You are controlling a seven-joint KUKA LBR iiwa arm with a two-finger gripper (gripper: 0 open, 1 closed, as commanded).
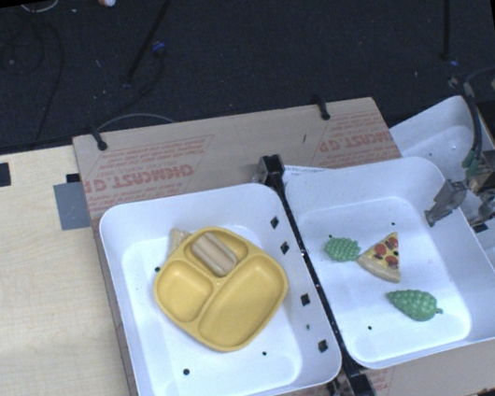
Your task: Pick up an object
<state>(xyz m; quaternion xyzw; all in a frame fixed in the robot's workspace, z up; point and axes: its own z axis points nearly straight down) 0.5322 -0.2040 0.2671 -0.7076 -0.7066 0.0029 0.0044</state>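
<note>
Barely begun — nothing picked yet.
Pincer (462, 202) is hovering at right bin's (476, 313) edge — grip unclear; pizza slice (383, 257) is lying untouched.

Cardboard sheet (220, 150) under two white bins (135, 259).

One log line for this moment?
tool: at right bin's right rim, holding nothing | right bin: pizza slice, two green toys | left bin: yellow plate
</note>
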